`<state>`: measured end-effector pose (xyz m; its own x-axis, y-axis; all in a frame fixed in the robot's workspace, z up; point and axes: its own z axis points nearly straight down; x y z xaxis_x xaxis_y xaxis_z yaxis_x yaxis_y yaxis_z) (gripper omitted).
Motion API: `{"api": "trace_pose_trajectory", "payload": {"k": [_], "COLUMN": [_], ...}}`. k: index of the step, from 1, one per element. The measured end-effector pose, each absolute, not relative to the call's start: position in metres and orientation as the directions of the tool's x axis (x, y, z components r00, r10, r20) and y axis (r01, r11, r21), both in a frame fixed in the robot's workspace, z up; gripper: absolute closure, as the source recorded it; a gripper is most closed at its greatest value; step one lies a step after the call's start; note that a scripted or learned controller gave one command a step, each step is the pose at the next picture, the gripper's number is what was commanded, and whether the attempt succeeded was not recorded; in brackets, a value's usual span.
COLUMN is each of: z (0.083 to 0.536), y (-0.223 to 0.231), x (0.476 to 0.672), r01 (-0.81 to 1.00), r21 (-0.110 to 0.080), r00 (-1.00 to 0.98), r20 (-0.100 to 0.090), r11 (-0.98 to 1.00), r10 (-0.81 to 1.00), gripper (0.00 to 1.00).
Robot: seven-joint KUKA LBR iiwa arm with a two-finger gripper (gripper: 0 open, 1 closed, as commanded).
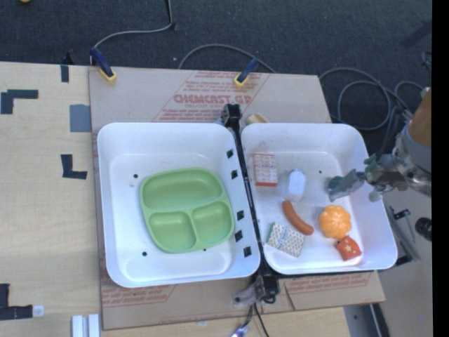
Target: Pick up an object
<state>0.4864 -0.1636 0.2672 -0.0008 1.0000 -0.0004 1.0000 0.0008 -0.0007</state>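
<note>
The gripper [339,185] hangs over the right part of the right bin [351,137], just beyond the orange [335,221], and whether its jaws are open or closed cannot be told from this angle; nothing is seen between them. In that bin lie the orange, a red block [349,247] at its near right, a sausage [297,217], a patterned packet [285,239], a pale blue piece [297,183] and a small carton [264,169]. The left bin [119,146] holds a green divided plate [186,209].
</note>
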Motion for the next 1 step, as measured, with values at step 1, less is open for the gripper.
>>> {"api": "trace_pose_trajectory", "payload": {"k": [1], "z": [0.1765], "y": [-0.1216], "x": [0.4833], "r01": [1.000], "r21": [-0.003], "r00": [-0.002], "r20": [0.001], "r11": [0.002], "r10": [1.000], "gripper": [0.00]}}
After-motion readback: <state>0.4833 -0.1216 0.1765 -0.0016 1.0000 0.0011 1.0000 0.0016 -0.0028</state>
